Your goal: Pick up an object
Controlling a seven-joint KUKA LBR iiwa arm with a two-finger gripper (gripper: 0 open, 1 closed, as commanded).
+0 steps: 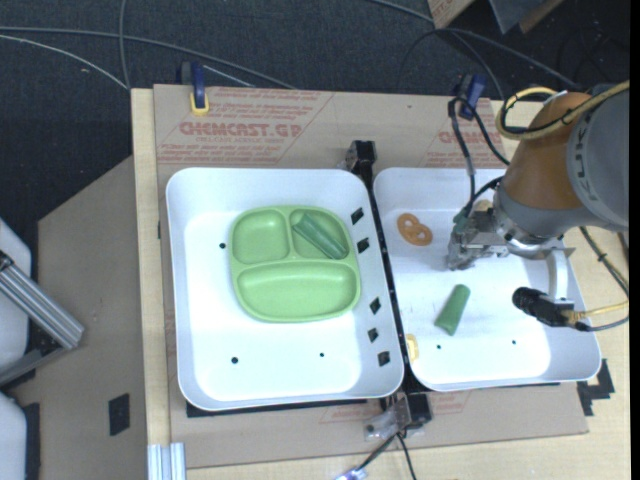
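One gripper (462,253) low in rt bin (560,368), finger state unclear, green cylinder (452,309) nearby.

Two bins sit side by side on a board (300,118) at frame centre; the left bin (200,298) holds a divided plate (290,293) in its upper middle; a small cylinder (320,234) lies in the plate's upper-right compartment; the right bin (500,363) holds a pretzel-shaped piece (414,230) at its upper left and a second cylinder (453,309) below it, near centre; the gripper (462,253) stands between and to the right of these two, above the right bin, the arm (560,168) entering from the frame's right.
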